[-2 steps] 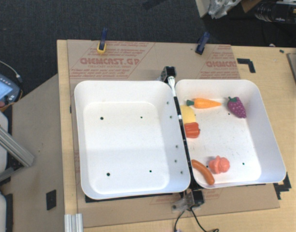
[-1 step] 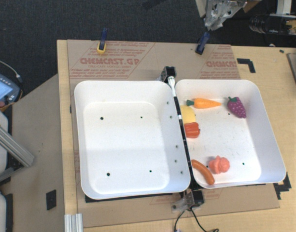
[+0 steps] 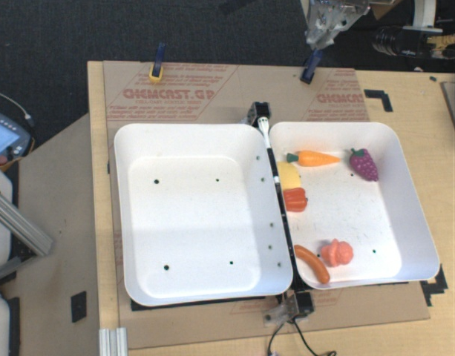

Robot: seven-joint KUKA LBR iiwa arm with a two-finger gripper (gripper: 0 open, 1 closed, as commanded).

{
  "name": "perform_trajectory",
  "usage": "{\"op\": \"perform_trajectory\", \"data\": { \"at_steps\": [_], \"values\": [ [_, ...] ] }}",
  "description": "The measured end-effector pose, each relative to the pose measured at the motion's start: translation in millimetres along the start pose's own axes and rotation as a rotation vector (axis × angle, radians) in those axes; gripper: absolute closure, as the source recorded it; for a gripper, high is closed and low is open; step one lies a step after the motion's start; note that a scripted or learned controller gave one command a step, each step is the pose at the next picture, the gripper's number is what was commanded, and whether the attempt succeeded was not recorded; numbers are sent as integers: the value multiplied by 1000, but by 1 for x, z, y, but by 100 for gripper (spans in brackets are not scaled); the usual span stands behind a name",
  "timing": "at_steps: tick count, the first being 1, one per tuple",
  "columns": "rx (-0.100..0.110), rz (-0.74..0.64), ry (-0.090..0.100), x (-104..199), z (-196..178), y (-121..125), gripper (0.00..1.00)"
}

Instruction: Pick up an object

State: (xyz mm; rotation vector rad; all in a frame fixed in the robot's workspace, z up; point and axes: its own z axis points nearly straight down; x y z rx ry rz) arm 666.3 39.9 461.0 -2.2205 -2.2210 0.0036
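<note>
Camera view: the table (image 3: 212,87) is a brown cardboard-covered board printed with red lettering, set over dark carpet. Two blue clamps (image 3: 158,61) grip its far edge. Two shallow white bins sit side by side on it, clipped together along their shared edge. The left bin (image 3: 138,154) has bare white floor with a few small dark holes. The right bin (image 3: 405,191) holds toy foods: an orange carrot (image 3: 316,158) with a green top, a purple grape bunch (image 3: 364,165) beside it, a yellow piece (image 3: 288,175) and a red pepper (image 3: 295,199) against the dividing wall, a sausage (image 3: 312,264) and a pink lumpy toy (image 3: 337,253) near the front. The pincer (image 3: 321,35) hangs above the table's far edge, well apart from the bins, touching nothing; how far it is open I cannot tell.
</note>
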Motion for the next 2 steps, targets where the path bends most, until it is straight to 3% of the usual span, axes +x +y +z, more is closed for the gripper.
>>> {"op": "perform_trajectory", "data": {
  "at_steps": [2],
  "values": [
    [-10,-1,-1,1,-23,1,100]
  ]
}}
